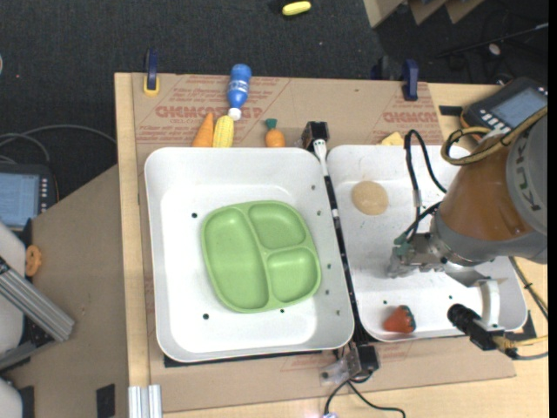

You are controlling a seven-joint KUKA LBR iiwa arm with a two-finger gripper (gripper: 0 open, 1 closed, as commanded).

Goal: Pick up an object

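Note:
My gripper (403,258) hangs low over the middle of the right bin (348,259), at the end of the grey and orange arm (487,207) coming in from the right. A round tan piece (370,198) lies in the far part of that bin, well apart from the gripper. Near the bin's front wall sits a small red fruit (399,320), a short way in front of the gripper. I see nothing held.
The left bin (174,303) holds a green divided plate (259,254). Behind the bins on the bench lie a blue bottle (238,85), a corn cob (224,131), two carrots (204,131) and a yellow wedge (393,139). Cables run over the right bin's far side.

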